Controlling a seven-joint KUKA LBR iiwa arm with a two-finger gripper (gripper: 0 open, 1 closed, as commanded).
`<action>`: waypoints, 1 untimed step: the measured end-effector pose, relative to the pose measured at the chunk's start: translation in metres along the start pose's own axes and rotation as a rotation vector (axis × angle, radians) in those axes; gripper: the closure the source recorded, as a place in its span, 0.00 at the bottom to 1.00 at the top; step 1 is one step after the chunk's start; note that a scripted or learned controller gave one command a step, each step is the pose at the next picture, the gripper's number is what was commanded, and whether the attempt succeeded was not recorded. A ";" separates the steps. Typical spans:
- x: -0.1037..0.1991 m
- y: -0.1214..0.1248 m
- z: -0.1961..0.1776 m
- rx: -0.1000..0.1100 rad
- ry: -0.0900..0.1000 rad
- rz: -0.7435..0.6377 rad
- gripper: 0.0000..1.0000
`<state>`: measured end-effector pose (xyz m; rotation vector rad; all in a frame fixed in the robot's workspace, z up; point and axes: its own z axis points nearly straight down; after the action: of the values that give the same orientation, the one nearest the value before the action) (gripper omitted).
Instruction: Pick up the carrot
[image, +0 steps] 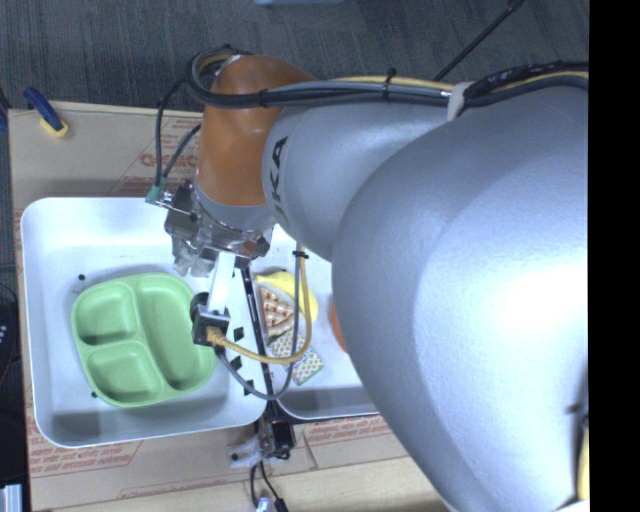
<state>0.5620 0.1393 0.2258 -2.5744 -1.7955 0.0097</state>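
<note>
In the camera view the tool hangs below the orange band of the arm, low over the right end of the left bin and just beside the green tray with its three compartments; whether it is released or clenched I cannot tell, since the wrist housing hides its tips. The carrot is, as far as I can judge, the orange sliver in the right bin, peeping out from under the arm's grey bulk just beside a yellow thing and near a checked packet. The main risk is plain: the tool stands over the wrong bin, and a descent here would probably meet the tray's rim or the bare bin floor and close on nothing. A second risk is that the carrot lies crowded against its neighbours (the yellow thing is the closest), so a grasp aimed slightly off could take one of them instead or nudge the carrot further out of sight. The arm's own mass shades most of that bin, which makes aiming from this camera harder. As for writing, the letters "KA" run along the arm below the orange band, likely the end of the maker's name. Red print shows on the cardboard covering the desk, too faint to read.
</note>
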 end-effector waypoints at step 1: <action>-0.085 -0.005 -0.060 -0.003 0.001 -0.277 1.00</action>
<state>0.5278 0.0614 0.2859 -2.3028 -2.1348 0.0048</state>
